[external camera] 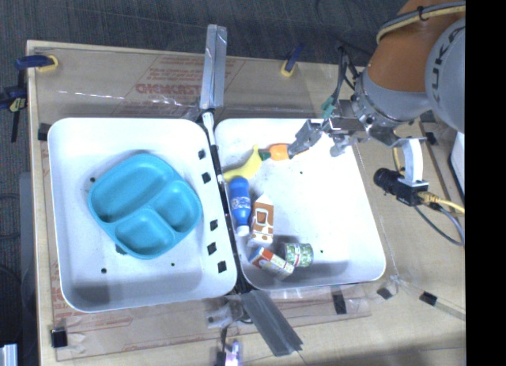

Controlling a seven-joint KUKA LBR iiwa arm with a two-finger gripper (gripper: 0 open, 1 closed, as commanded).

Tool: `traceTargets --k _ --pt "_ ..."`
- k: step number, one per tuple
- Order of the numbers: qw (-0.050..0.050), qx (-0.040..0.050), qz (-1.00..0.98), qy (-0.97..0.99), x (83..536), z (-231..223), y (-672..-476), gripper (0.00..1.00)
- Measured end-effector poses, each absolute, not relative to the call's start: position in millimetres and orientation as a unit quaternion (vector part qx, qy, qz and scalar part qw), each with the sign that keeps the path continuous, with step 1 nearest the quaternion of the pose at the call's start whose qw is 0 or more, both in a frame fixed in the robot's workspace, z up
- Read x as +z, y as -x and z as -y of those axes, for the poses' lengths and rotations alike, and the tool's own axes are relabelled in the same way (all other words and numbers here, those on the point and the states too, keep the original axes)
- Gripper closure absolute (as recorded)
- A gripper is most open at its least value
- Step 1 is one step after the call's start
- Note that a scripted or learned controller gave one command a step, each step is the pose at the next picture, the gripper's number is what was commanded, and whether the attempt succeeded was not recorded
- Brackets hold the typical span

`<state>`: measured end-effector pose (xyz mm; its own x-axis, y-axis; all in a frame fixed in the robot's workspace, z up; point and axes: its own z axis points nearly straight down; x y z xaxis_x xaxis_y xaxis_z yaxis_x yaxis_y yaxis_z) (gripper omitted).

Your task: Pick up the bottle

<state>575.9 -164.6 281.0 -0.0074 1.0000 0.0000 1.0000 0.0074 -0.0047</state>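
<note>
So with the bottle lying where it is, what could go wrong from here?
The blue bottle lies tight against the right bin's left wall, leaving little room there. The white carton touches its other side and could get grabbed or dragged instead. The gripper sits nearer the orange item.

Even overhead light, bright white bins [332,269] slightly washed out, soft shadows, mild overall softness, dim dark floor [118,1]

Two white bins [348,198], one blue divided tray [145,205], one bottle [239,202], one banana [247,166], one can [298,254]
</note>
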Motion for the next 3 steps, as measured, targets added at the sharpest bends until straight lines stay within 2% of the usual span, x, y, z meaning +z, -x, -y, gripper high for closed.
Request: traceTargets --k 1,2,3 --pt "0.002 0.0016 0.778 0.628 190 69 -535.4 0.00" --pt "0.002 0.0014 0.842 0.540 190 29 -531.7 0.00" --pt "-0.005 -0.0104 0.826 0.564 122 75 -549.2 0.00"
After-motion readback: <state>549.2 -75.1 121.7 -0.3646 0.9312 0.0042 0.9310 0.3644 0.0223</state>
